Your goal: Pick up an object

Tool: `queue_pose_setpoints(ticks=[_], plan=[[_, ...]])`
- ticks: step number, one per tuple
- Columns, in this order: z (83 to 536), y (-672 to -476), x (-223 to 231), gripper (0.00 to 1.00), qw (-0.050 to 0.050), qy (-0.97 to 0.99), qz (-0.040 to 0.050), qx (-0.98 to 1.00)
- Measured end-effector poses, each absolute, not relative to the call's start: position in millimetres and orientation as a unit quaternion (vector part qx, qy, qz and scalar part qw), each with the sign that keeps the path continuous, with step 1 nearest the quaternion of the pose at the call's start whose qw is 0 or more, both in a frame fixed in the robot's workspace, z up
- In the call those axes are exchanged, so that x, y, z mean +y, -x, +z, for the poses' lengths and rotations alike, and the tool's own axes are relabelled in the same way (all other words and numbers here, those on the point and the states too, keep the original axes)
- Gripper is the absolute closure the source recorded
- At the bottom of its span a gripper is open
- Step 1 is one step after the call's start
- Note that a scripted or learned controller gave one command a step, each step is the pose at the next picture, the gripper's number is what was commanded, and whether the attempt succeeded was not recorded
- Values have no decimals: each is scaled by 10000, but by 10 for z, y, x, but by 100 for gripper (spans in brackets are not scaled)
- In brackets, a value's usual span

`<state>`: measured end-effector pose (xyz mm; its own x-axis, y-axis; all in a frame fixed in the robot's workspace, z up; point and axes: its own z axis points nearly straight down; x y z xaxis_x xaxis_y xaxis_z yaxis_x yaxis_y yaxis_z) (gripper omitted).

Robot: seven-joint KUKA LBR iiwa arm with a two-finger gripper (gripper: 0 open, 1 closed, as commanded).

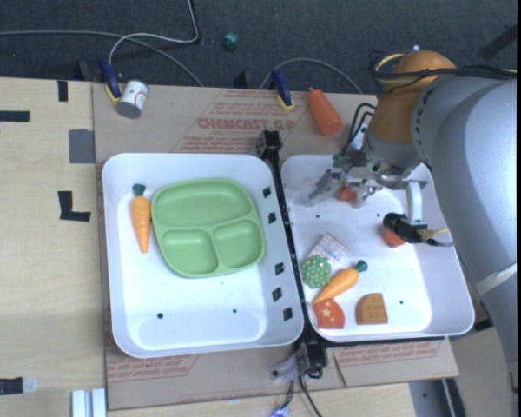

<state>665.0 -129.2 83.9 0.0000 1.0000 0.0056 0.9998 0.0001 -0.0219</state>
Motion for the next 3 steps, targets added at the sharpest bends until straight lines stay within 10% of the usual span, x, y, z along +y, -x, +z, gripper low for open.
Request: queue_pose_setpoints(ticks=[3], plan=[[839, -6650, -1113, 0, 57, 7081, 68, -7061]])
